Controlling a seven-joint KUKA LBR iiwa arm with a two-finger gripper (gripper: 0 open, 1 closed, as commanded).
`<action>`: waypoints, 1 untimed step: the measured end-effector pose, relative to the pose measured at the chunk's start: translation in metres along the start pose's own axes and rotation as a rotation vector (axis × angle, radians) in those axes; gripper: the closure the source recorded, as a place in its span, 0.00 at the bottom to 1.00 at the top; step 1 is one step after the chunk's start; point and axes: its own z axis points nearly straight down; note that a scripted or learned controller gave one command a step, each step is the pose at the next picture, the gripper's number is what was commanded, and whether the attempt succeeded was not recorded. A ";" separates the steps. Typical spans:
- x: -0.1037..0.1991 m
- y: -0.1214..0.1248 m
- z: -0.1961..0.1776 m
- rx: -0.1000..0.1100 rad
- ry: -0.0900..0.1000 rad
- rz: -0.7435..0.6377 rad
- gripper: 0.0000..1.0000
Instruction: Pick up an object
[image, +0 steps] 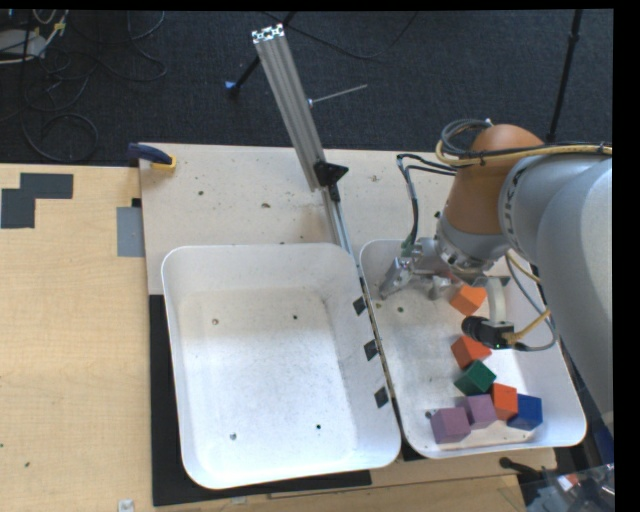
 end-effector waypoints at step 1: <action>-0.002 0.001 -0.014 -0.005 -0.001 0.004 1.00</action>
